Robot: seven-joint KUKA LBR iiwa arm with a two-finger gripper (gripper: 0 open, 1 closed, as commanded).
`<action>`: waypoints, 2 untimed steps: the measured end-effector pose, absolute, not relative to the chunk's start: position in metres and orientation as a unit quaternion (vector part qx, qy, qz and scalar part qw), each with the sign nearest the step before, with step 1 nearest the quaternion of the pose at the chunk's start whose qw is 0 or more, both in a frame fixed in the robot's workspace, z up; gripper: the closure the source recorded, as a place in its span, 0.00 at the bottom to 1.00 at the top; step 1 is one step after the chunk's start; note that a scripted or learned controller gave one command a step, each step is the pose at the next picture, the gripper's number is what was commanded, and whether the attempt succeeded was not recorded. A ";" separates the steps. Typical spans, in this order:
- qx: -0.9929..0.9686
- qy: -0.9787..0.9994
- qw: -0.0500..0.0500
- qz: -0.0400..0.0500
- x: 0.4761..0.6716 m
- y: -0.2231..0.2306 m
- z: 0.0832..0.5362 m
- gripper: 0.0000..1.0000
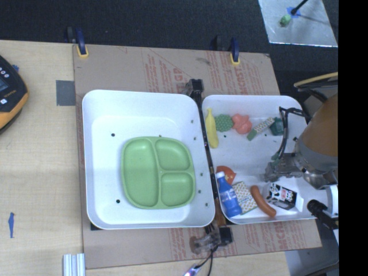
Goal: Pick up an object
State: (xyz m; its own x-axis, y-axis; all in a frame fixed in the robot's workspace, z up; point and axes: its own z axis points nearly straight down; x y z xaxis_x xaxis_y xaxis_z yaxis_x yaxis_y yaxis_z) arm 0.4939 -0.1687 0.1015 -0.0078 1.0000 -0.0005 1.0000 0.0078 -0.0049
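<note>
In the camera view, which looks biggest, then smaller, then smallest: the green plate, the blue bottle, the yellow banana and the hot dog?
1. Green plate, by far the biggest.
2. Blue bottle.
3. Yellow banana, close to the bottle in length but thinner, so that order is unsure.
4. Hot dog, the smallest.

Faint red print repeats across cardboard sheet (172, 68) under the bins, too blurred to read. Blue bottle (227, 195) has white label, txt illegible. Small black/white carton (282, 195) shows graphic, no legible wording. Yellow device (8, 96) has buttons, markings unreadable.
</note>
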 end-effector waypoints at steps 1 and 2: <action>-0.706 -0.709 0.000 0.001 0.556 -0.212 0.219 1.00; -0.706 -0.709 0.000 0.001 0.556 -0.212 0.219 0.00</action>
